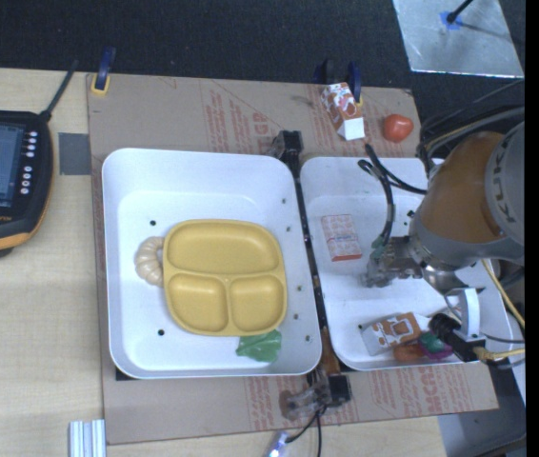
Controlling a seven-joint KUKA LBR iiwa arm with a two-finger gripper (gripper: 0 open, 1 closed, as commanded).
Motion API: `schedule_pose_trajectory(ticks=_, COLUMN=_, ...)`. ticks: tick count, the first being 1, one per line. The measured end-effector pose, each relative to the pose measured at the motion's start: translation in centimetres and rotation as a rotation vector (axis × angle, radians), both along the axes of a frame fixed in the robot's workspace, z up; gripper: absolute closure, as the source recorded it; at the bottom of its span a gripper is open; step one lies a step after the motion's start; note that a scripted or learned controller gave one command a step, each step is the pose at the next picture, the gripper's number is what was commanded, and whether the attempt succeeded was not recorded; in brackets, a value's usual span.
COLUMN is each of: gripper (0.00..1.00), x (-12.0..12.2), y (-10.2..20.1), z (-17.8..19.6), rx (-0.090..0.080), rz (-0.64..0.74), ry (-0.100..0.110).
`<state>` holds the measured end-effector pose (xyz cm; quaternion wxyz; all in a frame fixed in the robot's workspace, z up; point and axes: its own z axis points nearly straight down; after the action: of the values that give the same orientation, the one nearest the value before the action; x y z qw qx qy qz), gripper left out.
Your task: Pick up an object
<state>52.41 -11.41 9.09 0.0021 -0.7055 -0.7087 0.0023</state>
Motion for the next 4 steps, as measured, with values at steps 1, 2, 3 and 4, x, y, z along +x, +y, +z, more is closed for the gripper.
schedule_pose_trajectory(ticks=1, gripper=1.00, x=-2.2, y=3.7, z=10.1, rx=0.001, rz=0.001, ry=-0.004)
schedule_pose_trajectory(ticks=2, gripper=1.00, x=2.2, y=4.3, z=10.1, rx=0.001, rz=-0.001, ry=-0.003)
schedule_pose_trajectory(ticks=3, gripper=1.00, x=2.2, y=4.2, z=11.1, rx=0.001, rz=0.001, ry=-0.001)
schedule_pose_trajectory(ticks=4, gripper=1.00, x=2.2, y=4.1, z=12.1, rx=0.001, rz=0.005, ry=0.000)
